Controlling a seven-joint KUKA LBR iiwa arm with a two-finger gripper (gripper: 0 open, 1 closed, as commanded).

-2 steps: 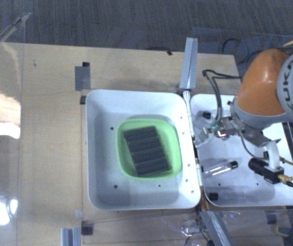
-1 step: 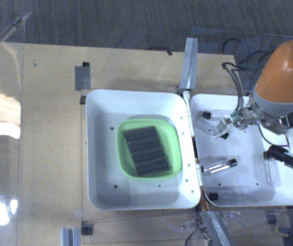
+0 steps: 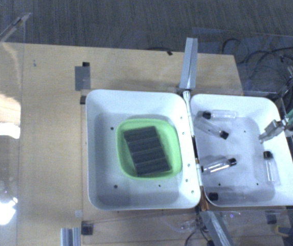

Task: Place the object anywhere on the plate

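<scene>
My worry: the clear vials (image 3: 218, 165) lie flat, likely to roll off a pinch; green plate (image 3: 174, 140) sits in the left bin (image 3: 100, 137), well apart; gripper (image 3: 274, 129) pokes over the right bin's (image 3: 285, 191) right rim, nothing in it; its opening I cannot tell.
</scene>
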